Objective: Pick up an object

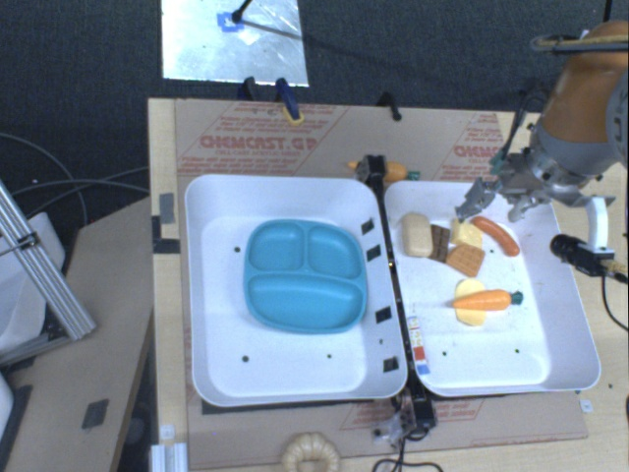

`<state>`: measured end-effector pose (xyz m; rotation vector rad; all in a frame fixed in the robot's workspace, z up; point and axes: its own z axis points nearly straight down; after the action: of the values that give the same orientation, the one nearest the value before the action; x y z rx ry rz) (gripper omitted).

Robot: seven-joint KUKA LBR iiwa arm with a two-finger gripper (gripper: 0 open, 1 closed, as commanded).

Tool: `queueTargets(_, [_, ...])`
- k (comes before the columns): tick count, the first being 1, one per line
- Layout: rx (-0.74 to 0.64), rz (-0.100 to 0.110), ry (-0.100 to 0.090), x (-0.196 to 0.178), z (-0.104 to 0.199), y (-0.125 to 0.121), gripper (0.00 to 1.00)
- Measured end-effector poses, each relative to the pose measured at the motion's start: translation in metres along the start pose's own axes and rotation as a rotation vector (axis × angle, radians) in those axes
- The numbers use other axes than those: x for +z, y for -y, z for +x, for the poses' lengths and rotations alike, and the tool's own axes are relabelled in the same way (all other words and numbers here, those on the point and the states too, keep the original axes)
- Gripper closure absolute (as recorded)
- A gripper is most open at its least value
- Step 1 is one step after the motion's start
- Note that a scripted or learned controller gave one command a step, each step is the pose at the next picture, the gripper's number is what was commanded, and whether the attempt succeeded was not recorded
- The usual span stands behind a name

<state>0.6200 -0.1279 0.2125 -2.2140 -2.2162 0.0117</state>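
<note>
The right bin holds several toy foods. A pale bread roll, a dark brown block, a tan cracker and a yellow wedge cluster at its far left. A red sausage lies beside them. Nearer the front, a carrot rests on a yellow slice. My gripper hangs open over the bin's far edge, just above the sausage and the yellow wedge, with nothing between its fingers.
The left bin carries a blue divided plate. A small orange item sits behind the bins' shared wall. A foil sheet lies at the back, and a beige ring at the bench's front edge.
</note>
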Motion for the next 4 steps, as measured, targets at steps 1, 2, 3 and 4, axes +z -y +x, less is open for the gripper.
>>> queueTargets(1, [-0.002,-0.013,0.001,-0.008,0.0,-0.002,0.0])
queueTargets(2, [-0.005,-0.012,0.001,0.039,0.007,-0.01,0.0])
queueTargets(3, [-0.005,-0.011,0.001,0.082,0.012,-0.01,0.0])
queueTargets(4, [-0.002,-0.024,0.004,0.11,0.011,-0.015,0.0])
